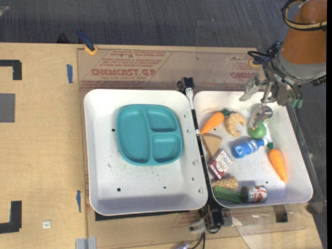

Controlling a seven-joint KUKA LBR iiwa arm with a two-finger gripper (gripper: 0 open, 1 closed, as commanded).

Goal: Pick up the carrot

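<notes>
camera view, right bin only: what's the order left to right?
carrot near the divider → snack packet → bread roll → blue bottle → second carrot. Gripper hangs over the green item.

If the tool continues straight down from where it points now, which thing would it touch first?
Probably the green fruit in the right bin: the tool hangs just above it. Depth is unclear from this slanted view. Neither carrot lies in that line.
</notes>
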